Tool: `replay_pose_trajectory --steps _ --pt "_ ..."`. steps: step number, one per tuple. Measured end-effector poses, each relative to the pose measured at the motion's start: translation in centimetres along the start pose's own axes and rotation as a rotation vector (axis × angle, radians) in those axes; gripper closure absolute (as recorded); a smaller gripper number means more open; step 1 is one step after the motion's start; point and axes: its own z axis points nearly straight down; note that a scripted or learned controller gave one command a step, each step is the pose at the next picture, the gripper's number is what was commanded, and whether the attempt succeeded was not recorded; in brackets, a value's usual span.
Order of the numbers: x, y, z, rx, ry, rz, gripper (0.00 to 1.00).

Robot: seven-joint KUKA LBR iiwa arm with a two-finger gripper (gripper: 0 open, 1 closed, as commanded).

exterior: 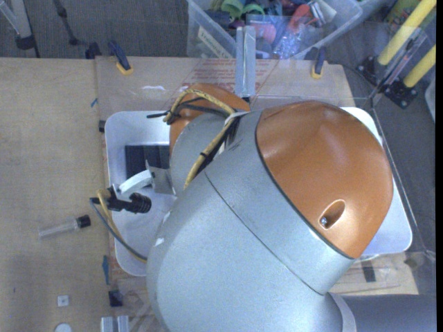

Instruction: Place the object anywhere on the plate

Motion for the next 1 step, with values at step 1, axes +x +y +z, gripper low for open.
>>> replay_pose_trajectory --steps 1 --pt "2.64 1.91 0.22 0.004 -0.018 -0.682 0.00"
